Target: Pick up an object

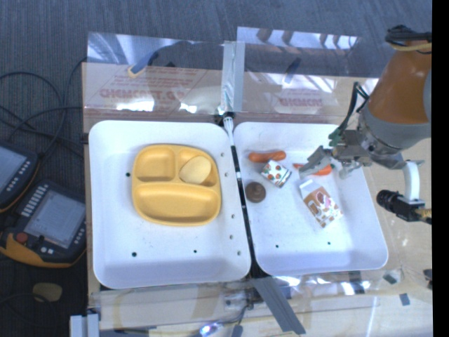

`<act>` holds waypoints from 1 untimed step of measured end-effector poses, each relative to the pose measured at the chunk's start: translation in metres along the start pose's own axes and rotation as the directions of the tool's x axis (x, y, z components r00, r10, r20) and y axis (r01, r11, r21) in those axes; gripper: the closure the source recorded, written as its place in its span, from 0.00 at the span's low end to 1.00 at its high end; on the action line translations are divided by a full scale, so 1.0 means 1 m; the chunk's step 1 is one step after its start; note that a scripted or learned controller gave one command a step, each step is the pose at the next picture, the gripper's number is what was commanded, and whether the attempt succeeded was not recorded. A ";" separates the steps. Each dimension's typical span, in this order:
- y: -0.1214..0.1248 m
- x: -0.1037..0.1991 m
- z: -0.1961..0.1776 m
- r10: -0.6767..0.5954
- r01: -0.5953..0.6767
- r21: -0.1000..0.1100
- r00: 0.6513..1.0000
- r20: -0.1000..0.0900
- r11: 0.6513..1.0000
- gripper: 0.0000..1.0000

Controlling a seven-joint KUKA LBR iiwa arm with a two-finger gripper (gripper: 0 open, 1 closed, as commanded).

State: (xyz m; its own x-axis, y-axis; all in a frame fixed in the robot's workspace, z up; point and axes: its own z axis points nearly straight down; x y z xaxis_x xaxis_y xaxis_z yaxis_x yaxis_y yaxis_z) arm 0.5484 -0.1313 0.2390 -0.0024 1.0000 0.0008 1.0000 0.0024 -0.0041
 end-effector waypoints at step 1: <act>0.003 -0.025 0.128 0.002 -0.002 -0.001 1.000 -0.001 1.000 0.00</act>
State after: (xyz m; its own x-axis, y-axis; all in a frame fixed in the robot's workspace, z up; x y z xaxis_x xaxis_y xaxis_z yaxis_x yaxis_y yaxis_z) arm 0.5505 -0.1566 0.1112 -0.0008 1.0000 0.0014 1.0000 0.0008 -0.0032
